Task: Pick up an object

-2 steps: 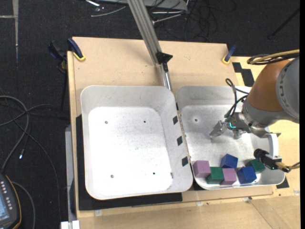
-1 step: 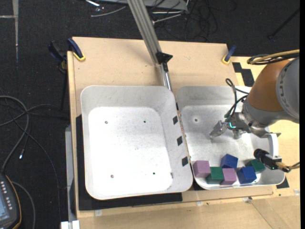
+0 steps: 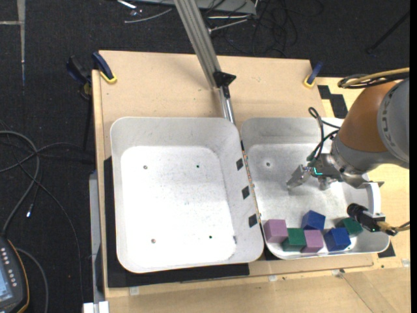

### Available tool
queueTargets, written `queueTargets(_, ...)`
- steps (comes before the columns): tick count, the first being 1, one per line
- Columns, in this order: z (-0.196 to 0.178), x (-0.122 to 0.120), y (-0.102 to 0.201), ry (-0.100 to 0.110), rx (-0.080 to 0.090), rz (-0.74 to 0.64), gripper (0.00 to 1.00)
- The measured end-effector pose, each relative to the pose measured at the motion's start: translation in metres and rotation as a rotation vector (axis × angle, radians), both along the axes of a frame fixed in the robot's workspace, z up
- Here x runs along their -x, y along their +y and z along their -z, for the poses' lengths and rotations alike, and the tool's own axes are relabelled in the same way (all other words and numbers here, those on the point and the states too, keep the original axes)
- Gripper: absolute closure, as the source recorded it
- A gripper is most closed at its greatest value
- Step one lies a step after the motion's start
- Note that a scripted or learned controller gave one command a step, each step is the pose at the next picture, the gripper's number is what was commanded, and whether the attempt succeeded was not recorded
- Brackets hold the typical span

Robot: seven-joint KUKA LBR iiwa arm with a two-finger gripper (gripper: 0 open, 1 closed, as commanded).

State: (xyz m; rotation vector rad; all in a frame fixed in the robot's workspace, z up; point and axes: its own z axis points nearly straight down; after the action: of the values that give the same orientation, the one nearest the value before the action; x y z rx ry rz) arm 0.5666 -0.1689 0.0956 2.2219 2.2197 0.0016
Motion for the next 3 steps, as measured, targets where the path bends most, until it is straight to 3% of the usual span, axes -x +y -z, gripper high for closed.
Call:
queueTargets(1,0.0,0.0,0.0,0.0,0.0,0.0,0.0)
queueTargets(2,-0.001,0.055,-0.053,0.002,0.003,0.006,0.0)
queueTargets(3,-0.001,0.075,-0.004,-0.004,0.0,-0.003,0.0)
